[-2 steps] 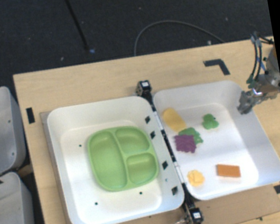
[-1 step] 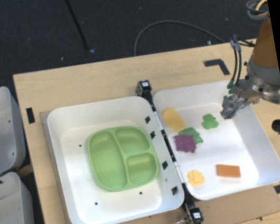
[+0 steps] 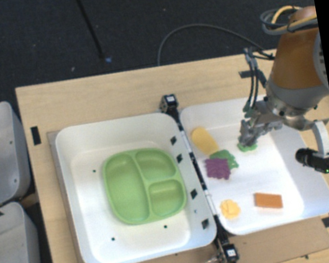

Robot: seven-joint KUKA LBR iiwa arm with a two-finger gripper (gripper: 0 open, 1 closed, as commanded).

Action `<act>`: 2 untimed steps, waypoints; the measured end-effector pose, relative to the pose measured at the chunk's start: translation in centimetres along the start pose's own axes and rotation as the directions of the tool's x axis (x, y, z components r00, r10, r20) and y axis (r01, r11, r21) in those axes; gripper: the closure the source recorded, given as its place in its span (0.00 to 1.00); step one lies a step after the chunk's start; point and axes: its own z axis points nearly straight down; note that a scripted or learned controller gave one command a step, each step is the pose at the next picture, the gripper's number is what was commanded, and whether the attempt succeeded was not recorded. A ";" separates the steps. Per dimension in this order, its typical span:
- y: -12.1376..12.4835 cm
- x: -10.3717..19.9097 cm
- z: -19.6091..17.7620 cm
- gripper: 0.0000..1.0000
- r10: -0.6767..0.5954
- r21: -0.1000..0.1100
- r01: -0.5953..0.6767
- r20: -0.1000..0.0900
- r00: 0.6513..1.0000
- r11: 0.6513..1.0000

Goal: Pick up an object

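Observation:
My gripper (image 3: 247, 139) reaches down into the right bin (image 3: 308, 197), near its back middle. A small green object (image 3: 248, 147) lies right at the gripper's tip, partly hidden by it. To the left lie a yellow piece (image 3: 202, 139), a green leafy piece (image 3: 224, 157) and a purple grape bunch (image 3: 217, 168). Nearer the front of the bin sit a small yellow-orange piece (image 3: 230, 209) and an orange block (image 3: 268, 201).
The left bin (image 3: 88, 235) holds a green divided plate (image 3: 143, 183). A black divider with clips (image 3: 191, 167) runs between the bins. The arm's grey and orange body (image 3: 295, 70) hangs over the right bin's back right corner. A black cable (image 3: 196, 27) arcs behind.

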 end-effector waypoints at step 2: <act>-1.3 11.1 -0.7 1.00 -0.002 0.000 0.002 -0.001 1.000 1.000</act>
